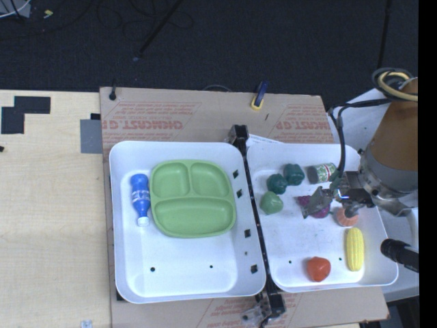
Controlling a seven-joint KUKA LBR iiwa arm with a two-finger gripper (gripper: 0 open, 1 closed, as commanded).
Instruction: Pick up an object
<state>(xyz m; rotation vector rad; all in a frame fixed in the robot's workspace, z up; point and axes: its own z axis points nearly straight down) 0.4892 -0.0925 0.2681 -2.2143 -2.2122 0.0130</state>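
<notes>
Single fixed camera above bench [54,203], slanted down, both bins [130,279] visible.

A robotics lab: white bins [123,251] on cardboard-covered bench [48,203], loose cables [157,19].

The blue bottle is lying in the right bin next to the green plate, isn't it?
Not quite. The blue bottle does lie next to the green plate, but both are in the left bin, not the right one. The camera view shows the right bin holding other things, such as the yellow corn and a red tomato.
</notes>
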